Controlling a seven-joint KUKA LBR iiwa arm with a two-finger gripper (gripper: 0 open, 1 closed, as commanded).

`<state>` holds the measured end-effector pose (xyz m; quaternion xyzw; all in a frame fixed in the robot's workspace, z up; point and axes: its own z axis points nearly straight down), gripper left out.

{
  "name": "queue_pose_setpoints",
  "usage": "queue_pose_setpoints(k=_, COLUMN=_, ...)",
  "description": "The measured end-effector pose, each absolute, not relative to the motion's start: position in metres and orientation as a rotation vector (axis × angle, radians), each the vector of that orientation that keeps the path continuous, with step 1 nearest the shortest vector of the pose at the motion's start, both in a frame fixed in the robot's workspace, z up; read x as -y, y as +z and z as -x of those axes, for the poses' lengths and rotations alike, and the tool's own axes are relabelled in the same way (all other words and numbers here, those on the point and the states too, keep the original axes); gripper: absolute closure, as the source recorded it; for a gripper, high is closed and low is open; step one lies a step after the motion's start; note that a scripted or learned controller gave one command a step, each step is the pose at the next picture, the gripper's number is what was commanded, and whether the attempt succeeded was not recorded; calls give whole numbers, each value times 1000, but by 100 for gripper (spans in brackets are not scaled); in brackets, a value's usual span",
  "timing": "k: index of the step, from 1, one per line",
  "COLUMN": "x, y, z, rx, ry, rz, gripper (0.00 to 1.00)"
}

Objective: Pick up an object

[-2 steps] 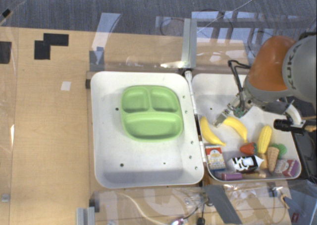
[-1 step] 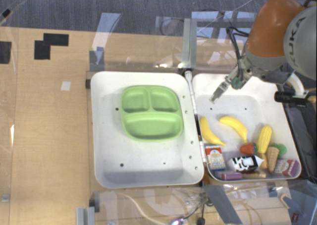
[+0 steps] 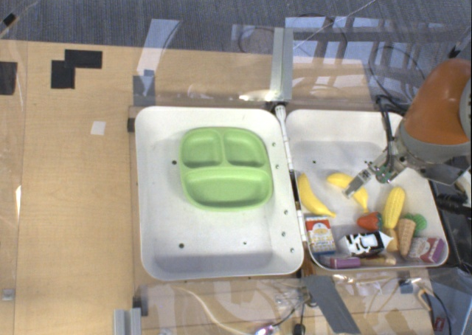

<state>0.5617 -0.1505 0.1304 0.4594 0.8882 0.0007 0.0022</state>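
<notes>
One small yellow piece (image 3: 341, 181) lies just left of the slightly parted gripper (image 3: 358, 184).

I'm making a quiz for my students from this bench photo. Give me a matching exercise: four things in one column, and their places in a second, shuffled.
Things:
1. green divided plate
2. banana
3. corn cob
4. hand

Places:
A. right bin, near its left wall
B. over the right bin's middle
C. left bin
D. right bin, towards its right side

Pairs: 1-C, 2-A, 3-D, 4-B
</notes>
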Motion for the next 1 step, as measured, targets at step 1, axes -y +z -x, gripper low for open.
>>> queue_pose_setpoints(k=1, x=149, y=92, z=-552, rx=-2748, ry=8, rz=-1490, gripper=0)
